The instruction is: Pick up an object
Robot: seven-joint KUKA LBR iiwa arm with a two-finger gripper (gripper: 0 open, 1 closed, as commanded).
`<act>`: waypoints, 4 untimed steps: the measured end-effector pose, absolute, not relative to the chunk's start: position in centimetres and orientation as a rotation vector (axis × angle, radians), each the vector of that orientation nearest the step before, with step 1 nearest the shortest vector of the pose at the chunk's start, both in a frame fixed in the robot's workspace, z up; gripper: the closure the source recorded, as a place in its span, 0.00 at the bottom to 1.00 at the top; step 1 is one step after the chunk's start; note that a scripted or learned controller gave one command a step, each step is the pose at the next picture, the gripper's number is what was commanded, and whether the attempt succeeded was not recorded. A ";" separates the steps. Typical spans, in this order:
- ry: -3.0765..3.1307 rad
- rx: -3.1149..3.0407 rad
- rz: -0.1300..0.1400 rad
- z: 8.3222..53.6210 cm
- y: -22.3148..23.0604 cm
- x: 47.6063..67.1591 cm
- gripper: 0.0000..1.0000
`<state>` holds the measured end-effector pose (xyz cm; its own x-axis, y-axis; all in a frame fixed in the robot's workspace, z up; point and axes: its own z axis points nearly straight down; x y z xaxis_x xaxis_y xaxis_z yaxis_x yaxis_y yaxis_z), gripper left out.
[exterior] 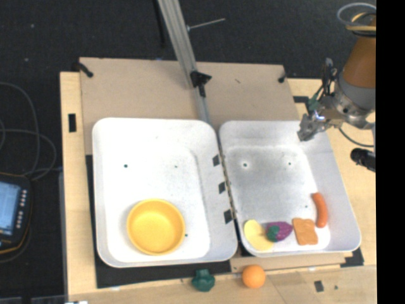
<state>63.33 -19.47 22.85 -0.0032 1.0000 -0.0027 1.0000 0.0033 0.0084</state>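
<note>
Wooden bench [73, 170], two unlabelled white bins [111, 170], end effector [308, 129] above right bin's far edge, grip state unclear

Surface finishes at my bench

My two bins [158, 144] [272, 151] look like matt white plastic, finely speckled; the yellow bowl [155, 226] appears smooth, slightly glossy plastic; the bench top [73, 170] reads as pale matt wood; the mast [177, 30] looks metallic.

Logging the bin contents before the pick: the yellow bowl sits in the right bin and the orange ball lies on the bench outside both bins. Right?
Not quite. The camera view shows the yellow bowl in the left bin, not the right. The orange ball does lie on the bench, outside both bins.
</note>
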 end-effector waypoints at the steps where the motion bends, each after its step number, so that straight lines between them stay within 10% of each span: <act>1: 2.222 2.214 0.002 27.1 -19.5 63.3 1.00; 4: 2.227 2.215 0.001 29.9 -10.8 60.5 1.00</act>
<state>60.47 -10.83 29.90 -0.0054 1.0000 -0.0002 1.0000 0.0054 0.0013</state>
